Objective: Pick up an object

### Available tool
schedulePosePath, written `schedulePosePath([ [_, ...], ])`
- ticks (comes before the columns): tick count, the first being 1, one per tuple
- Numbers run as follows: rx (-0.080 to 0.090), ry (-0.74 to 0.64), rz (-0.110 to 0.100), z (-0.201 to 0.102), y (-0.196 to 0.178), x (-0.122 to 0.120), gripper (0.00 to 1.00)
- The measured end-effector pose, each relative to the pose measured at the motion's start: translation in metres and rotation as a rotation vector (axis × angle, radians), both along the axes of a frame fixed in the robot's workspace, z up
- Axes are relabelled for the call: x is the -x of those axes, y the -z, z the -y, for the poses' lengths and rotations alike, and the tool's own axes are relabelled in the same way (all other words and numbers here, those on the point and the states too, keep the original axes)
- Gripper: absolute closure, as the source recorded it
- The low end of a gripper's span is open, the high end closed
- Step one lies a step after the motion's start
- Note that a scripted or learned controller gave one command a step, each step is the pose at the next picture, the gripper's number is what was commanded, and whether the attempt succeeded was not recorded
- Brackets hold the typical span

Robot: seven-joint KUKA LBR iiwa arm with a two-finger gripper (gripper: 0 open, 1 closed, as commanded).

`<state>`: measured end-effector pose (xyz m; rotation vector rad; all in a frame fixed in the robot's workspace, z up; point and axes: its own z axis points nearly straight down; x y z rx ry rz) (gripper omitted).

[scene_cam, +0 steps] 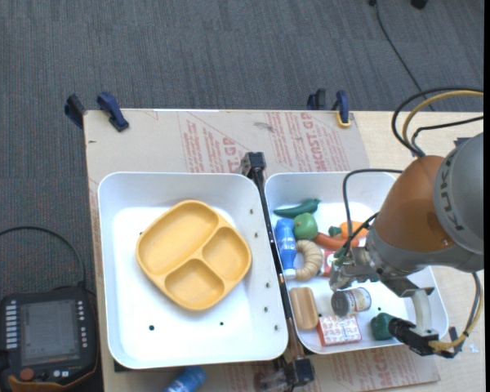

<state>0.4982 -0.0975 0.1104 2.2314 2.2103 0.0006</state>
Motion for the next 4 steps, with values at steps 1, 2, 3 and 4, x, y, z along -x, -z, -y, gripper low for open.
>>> schedulePosePath([
  [1, 0.0, 0.001, 0.0, 0.0, 0.0, 0.0, 0.0],
  [2, -0.001, 0.003, -0.001, 0.0, -0.01, -0.001, 1.0],
  [3, 0.0, -0.012, 0.0, 0.054, -0.018, -0.097, 1.0],
  [4, -0.001, -0.013, -0.002, 0.054, -0.018, -0.097, 0.0],
])
